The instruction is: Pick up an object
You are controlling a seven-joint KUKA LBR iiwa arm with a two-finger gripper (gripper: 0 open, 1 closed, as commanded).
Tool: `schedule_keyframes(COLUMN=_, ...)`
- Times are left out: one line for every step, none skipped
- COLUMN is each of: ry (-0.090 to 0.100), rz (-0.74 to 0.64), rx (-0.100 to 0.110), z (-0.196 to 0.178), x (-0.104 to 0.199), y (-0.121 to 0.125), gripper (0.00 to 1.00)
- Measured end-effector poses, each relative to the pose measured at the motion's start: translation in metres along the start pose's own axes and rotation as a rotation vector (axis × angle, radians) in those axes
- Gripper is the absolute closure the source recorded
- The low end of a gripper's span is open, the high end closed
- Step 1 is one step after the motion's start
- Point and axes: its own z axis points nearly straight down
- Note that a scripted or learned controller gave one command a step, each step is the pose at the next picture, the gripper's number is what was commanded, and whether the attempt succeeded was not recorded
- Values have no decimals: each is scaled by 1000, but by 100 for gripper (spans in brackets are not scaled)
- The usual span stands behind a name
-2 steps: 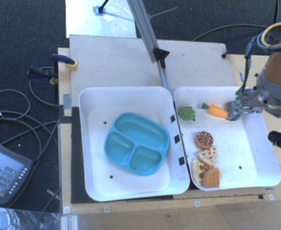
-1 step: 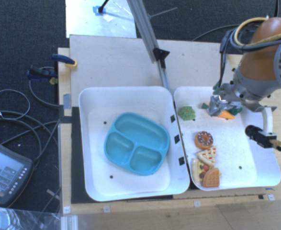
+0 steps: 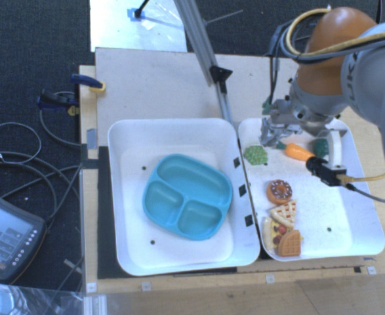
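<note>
While the grey arm with its orange band (image 3: 336, 35) is reached in from the right, two shallow white plastic bins are seen side by side on the bench. The left bin (image 3: 130, 176) is occupied by a light blue plastic plate with three compartments (image 3: 188, 196), which is laid flat near its middle. The right bin (image 3: 349, 222) is occupied by the two-finger gripper (image 3: 271, 136) and several small toy foods. The gripper is lowered over the far left corner of the right bin; whether it is open or closed cannot be told, and nothing is seen held by it. A green toy broccoli floret (image 3: 256, 154) is lain just below and slightly left of the gripper, very near it, though contact cannot be judged. An orange toy carrot (image 3: 298, 152) is lain just to the right of the gripper. Nearer the camera, along the left side of the same bin, a round brown toy doughnut (image 3: 279, 191), a toy pizza slice (image 3: 284, 212) and a tan toy waffle (image 3: 288, 243) are set in a row, well apart from the gripper.
</note>
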Motion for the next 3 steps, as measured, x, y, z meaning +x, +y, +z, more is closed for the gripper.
schedule_keyframes(ry=0, rz=0, rx=-1, z=-11, x=54, y=19, gripper=100)
schedule_keyframes(ry=0, rz=1, rx=0, z=-16, x=101, y=42, gripper=100)
schedule_keyframes(ry=-3, rz=4, rx=2, z=-16, x=98, y=41, gripper=0)
